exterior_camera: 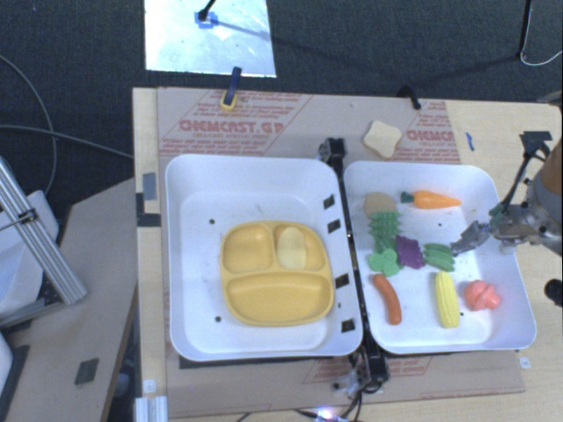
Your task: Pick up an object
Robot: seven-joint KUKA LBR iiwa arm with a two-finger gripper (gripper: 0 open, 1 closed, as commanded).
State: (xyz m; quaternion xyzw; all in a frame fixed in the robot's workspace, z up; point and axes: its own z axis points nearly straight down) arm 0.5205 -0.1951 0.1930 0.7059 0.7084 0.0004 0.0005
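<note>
Claw (464, 241) sits low in the right bin (510, 323), near its right wall, beside the green toy (439, 255). Its opening cannot be judged; nothing seen held. Position suggests an approach to that toy.

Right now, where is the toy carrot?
The carrot lies in the right bin, near its far edge, just right of the tan piece.

The gripper (466, 238) hangs over the right bin (506, 323), just beside green toy vegetables (438, 255), with a toy carrot (431, 200), corn cob (446, 299) and sausage (387, 298) around. A yellow divided plate (275, 272) sits in the left bin (193, 236).
</note>
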